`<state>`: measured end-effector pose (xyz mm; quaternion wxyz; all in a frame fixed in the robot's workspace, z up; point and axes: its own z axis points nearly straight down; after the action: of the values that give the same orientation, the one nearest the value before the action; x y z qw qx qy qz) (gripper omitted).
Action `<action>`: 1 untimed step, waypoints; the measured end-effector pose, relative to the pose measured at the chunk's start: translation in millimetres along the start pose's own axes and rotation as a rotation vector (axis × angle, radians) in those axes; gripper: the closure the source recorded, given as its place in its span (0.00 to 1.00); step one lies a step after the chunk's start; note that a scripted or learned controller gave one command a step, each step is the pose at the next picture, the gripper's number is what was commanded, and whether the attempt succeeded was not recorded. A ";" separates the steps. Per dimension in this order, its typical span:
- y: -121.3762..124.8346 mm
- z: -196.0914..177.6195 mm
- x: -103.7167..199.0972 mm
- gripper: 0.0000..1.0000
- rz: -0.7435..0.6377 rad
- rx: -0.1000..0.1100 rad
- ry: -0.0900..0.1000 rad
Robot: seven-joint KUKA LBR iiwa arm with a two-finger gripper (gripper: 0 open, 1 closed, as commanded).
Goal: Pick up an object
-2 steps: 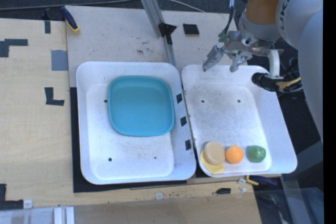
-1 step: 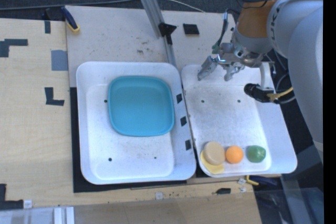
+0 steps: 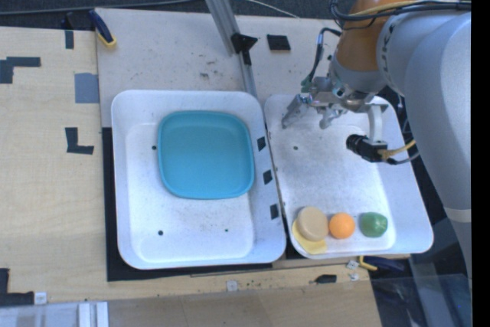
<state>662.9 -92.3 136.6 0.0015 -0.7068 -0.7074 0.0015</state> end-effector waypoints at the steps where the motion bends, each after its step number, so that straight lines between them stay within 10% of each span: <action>1: 0.9 -12.6 0.2 1.00 -0.001 -0.004 0.000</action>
<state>663.8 -92.1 149.1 0.0001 -0.7066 -0.7076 0.0003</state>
